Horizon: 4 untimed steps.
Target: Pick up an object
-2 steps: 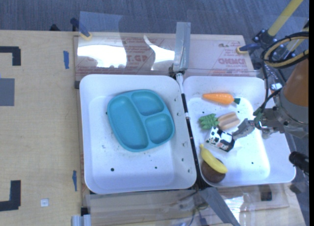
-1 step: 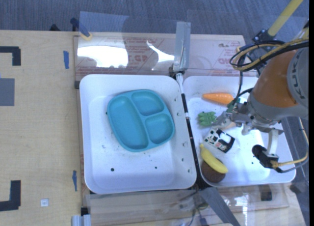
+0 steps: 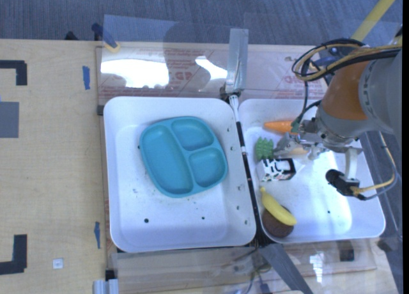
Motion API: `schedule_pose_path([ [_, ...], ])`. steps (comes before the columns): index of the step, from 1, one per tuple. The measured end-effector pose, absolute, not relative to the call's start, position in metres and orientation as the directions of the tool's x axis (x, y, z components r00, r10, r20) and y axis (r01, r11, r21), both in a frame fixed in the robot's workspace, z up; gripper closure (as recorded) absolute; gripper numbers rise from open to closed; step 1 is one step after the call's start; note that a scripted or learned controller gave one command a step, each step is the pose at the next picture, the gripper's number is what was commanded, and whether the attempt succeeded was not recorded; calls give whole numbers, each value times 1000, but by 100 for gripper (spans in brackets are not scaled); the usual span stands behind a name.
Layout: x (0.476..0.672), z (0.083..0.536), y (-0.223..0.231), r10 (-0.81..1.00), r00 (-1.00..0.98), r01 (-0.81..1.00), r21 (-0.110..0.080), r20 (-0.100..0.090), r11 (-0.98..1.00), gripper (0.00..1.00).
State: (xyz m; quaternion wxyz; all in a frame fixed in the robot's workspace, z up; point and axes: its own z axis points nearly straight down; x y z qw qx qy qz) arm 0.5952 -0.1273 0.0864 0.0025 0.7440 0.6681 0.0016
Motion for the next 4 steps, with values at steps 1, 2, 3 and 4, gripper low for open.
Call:
schedule_pose_path([
  [1, 662, 85, -122, 990, 139, 990, -21, -3, -139, 0],
  [2, 658, 89, -124, 990, 140, 989, -37, -8, -140, 100],
  [3, 658, 85, -108, 989, -151, 988, -36, -6, 150, 100],
  [4, 659, 84, -96, 987, -158, 987, -37, 11, 158, 0],
])
